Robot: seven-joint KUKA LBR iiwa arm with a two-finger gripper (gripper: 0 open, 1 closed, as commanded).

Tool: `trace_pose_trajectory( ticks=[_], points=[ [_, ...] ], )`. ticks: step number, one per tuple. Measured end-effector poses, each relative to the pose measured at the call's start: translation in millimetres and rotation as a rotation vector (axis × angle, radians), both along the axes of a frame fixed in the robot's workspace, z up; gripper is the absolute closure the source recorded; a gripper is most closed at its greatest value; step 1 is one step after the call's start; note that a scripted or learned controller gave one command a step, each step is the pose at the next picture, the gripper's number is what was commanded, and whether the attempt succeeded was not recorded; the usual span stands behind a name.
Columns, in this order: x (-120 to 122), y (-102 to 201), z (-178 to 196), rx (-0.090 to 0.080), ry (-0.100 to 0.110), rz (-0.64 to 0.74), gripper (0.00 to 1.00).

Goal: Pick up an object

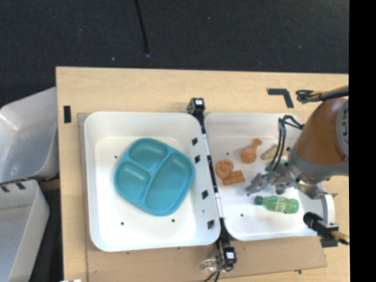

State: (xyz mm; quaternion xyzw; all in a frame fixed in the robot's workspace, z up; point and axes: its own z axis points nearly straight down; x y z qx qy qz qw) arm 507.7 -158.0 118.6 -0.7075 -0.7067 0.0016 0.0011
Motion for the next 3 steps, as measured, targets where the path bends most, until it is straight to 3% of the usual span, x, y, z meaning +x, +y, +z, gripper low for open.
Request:
trace_pose_trajectory(
  ticks=[1,3],
  points=[
    [2,-1,13,0.000,-0.007,-0.005,1.00],
    [4,-5,106,-0.002,-0.011,0.003,1.00]
  ],
)
